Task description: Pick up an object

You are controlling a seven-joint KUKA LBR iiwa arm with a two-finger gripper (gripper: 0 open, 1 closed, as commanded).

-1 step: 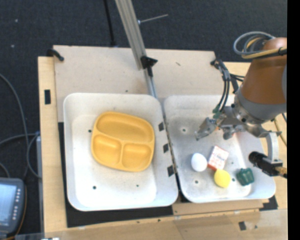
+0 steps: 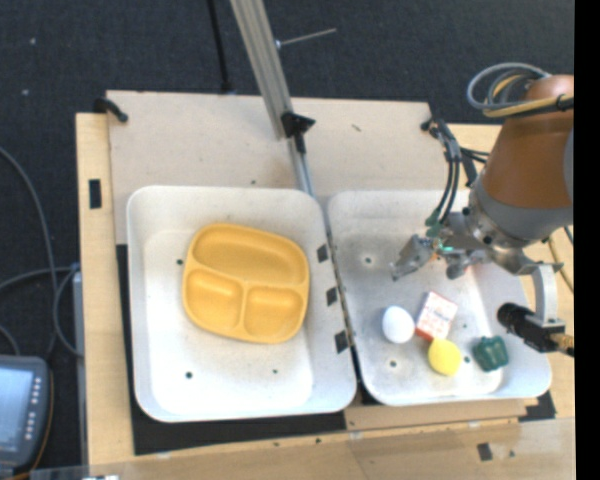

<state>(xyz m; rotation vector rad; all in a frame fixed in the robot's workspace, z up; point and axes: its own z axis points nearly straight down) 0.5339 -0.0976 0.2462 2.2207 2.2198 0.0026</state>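
Nothing lifted yet: my pincer [image 2: 417,258] hangs with fingers apart, gripping nothing; white egg [image 2: 398,324] and small carton [image 2: 437,315] lie just below it.

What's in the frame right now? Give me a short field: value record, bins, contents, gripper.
left bin: holds one yellow divided tray
right bin: holds white egg-shaped object, small red and white box, yellow round object, green object
object cluster: near edge of the right bin; egg and box close together, contact unclear
arm: reaches in from the right, over the right bin
gripper: above the bin floor, apart from the objects
held object: nothing seen between the fingers
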